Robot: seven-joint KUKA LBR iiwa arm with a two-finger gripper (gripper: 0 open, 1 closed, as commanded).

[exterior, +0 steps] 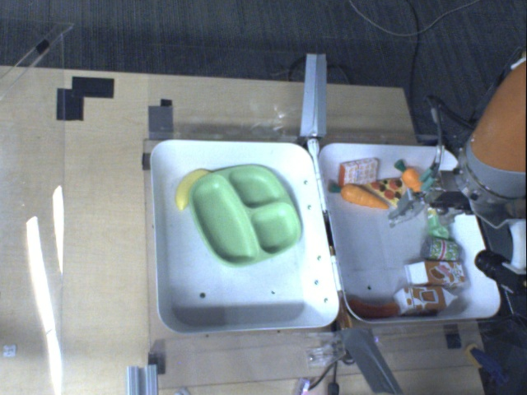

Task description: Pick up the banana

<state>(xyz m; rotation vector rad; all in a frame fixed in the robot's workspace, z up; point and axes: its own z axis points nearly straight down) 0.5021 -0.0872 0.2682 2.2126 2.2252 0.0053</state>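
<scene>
The banana is yellow and lies in the left bin, at its upper left. Most of it is hidden under the edge of a green divided plate, so just a curved end shows. My gripper hangs over the right bin, near its upper right, beside a carrot. It is far to the right of the banana, and nothing of the banana is near it. The grey arm with its orange band comes in from the right edge.
The right bin holds a small red-and-white box, a small orange item, a green packet, two brown cartons and a dark red piece. A metal post stands between the bins at the back.
</scene>
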